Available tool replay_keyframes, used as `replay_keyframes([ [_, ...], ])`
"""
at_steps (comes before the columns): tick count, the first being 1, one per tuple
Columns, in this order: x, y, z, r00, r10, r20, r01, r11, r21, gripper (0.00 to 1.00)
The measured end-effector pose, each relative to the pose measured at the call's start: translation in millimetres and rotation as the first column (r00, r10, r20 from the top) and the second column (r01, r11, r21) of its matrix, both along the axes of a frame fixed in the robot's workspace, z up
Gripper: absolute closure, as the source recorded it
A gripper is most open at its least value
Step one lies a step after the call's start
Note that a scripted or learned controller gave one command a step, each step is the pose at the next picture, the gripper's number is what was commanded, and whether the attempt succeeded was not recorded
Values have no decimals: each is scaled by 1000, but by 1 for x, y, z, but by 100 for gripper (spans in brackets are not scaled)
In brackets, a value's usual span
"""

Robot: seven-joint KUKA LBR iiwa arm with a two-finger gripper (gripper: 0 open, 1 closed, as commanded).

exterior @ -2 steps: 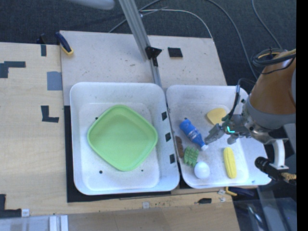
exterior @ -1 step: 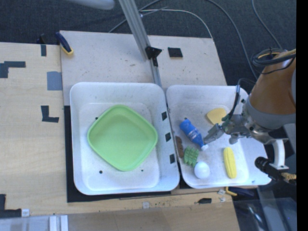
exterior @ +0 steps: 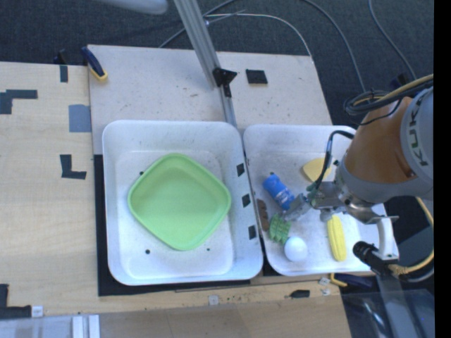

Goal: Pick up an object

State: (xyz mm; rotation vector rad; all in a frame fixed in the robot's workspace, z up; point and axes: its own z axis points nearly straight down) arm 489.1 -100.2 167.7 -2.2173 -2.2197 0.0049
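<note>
Gripper (exterior: 304,206) low in the right bin (exterior: 282,141); we cannot tell its state.
We find it just beside the blue bottle (exterior: 277,191), near the green toy (exterior: 279,227) and white ball (exterior: 295,248). We judge the bottle light, stiff and slippery, best taken across its middle.

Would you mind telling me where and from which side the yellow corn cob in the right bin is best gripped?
Probably across the middle of the yellow corn cob, coming straight down from above. It lies flat and slim, its long axis running toward the bin's near edge, so fingers should close across its narrow width. The right bin wall sits close beyond it, and the arm crowds its right side.
</note>
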Motion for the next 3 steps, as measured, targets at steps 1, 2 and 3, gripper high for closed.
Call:
replay_keyframes([
  [1, -3, 1, -63, 1000, -1, -1, 1, 1000, 0, 0],
  [2, -2, 1, -78, 1000, -1, 6, 1, 1000, -1, 0],
  [3, -2, 1, -67, 1000, -1, 8, 1, 1000, -2, 100],
])
